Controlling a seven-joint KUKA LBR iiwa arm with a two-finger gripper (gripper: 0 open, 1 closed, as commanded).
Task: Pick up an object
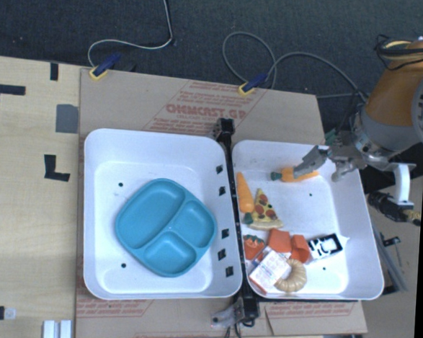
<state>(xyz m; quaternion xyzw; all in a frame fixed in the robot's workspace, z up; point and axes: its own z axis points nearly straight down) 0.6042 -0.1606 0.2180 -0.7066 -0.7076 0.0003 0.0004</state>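
I am observing the gripper [326,160] hanging over the upper part of the right bin [359,233], with its jaws spread and nothing between them. Just beside the lower-left finger, a small orange carrot-shaped toy [298,175] is lying on the bin floor, green end pointing left; I cannot tell whether the finger is touching it.

I am treating that carrot toy as the likeliest target. I am judging it to be light, hollow plastic: stiff, smooth and somewhat slippery, prone to rolling or squirting out if pinched off-centre. I am advising a hold across its thicker orange middle, jaws set square to its long axis, not at the tapering tip or the green stub.

Elsewhere in the right bin I am noting a second orange carrot [245,192] against the left wall, a pizza-slice toy [266,212] just beside it, and a crowded cluster along the lower edge: red-orange blocks [287,244], a black-and-white piece [326,245], a red-and-white packet [268,270] and a tan ring-shaped piece [293,277]. These are touching or overlapping one another, so I am judging them harder to take singly.

The left bin [94,192] is holding a blue divided tray [165,228], broad and flat, which I am judging a poor fit for these jaws. Both bins are resting on the cardboard-covered surface [166,100].
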